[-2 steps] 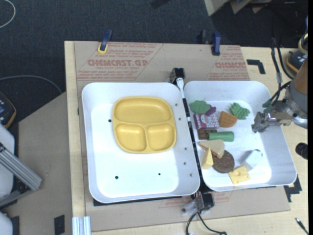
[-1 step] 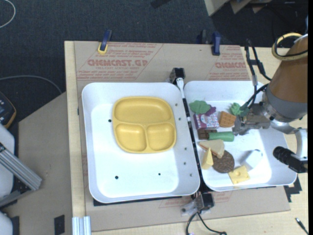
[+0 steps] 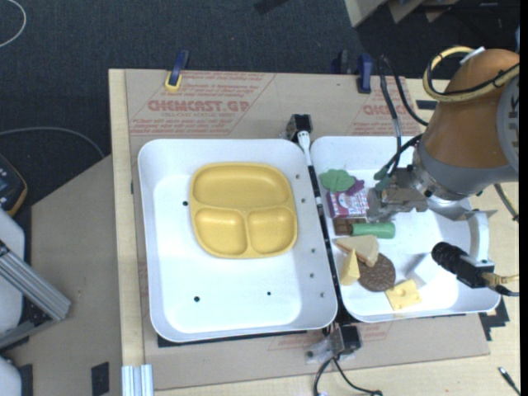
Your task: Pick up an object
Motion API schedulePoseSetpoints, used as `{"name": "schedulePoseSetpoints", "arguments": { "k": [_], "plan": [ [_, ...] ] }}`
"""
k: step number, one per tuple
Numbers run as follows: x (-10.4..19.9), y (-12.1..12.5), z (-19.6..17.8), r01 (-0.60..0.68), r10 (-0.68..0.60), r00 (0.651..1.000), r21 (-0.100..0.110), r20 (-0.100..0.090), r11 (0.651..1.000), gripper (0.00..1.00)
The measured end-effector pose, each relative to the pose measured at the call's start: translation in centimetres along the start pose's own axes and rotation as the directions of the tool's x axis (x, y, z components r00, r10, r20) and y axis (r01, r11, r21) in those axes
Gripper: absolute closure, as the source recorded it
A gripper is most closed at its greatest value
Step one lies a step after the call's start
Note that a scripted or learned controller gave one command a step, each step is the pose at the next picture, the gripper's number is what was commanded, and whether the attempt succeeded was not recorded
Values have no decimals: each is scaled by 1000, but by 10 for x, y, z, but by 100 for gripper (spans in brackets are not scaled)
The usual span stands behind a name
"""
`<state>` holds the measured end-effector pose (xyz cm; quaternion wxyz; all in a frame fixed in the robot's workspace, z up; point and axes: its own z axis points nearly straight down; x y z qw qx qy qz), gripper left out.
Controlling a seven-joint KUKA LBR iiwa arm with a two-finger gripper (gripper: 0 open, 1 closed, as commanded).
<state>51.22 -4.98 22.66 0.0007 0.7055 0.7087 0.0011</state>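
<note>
My claw (image 3: pixel 381 211) hangs low in the right bin (image 3: pixel 462 302); I cannot tell whether it grips anything. A green piece (image 3: pixel 371 229) lies just under it, a purple packet (image 3: pixel 348 201) to its left, and a yellow tray (image 3: pixel 244 208) farther left.

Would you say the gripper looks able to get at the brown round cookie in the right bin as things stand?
Probably yes. The brown cookie lies open from above, just below the gripper, though a yellow cheese wedge touches its left edge.
</note>
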Motion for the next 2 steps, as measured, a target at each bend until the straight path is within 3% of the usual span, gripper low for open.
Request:
{"name": "schedulePoseSetpoints", "arguments": {
  "k": [2],
  "plan": [
    [103, 9, -6, 3, -3, 1000, 0, -1, 1000, 100]
  ]
}}
